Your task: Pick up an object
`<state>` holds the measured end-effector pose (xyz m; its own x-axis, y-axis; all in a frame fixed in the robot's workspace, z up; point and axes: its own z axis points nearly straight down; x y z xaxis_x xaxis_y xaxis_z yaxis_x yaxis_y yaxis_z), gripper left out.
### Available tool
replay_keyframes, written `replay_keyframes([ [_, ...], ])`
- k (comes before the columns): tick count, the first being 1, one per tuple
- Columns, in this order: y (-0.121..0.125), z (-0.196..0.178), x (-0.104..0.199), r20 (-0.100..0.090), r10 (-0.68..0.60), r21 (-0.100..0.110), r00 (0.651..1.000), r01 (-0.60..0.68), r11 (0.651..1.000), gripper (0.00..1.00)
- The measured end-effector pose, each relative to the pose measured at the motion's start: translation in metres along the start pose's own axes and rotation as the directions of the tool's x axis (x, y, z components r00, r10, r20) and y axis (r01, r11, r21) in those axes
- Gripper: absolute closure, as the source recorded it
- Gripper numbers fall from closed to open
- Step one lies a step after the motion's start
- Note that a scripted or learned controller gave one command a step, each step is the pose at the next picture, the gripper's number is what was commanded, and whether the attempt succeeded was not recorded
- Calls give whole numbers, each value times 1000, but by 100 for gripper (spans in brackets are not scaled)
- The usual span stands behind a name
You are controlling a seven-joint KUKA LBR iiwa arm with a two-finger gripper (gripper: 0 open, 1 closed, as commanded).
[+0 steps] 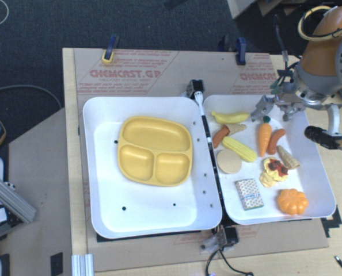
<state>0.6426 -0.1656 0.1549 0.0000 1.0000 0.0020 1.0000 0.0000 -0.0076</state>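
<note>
Left bin: one yellow divided plate, centred.
Right bin: banana, carrot, two sausages, corn cob, round biscuit, patterned box, orange pumpkin, pastry.
Gripper: above the bin's far edge, just over the carrot's top, fingers spread apart, nothing between them.

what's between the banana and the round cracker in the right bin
In the camera view, a corn cob lies between the banana and the round cracker, with a small sausage beside it.
</note>
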Motion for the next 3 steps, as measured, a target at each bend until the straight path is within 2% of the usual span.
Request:
replay_keyframes([
  [1,0,64,-1,0,0,1,1000,0,1000,0],
  [2,0,70,0,2,0,-4,1000,0,1000,0],
  [3,0,59,0,2,0,-8,1000,0,1000,100],
])
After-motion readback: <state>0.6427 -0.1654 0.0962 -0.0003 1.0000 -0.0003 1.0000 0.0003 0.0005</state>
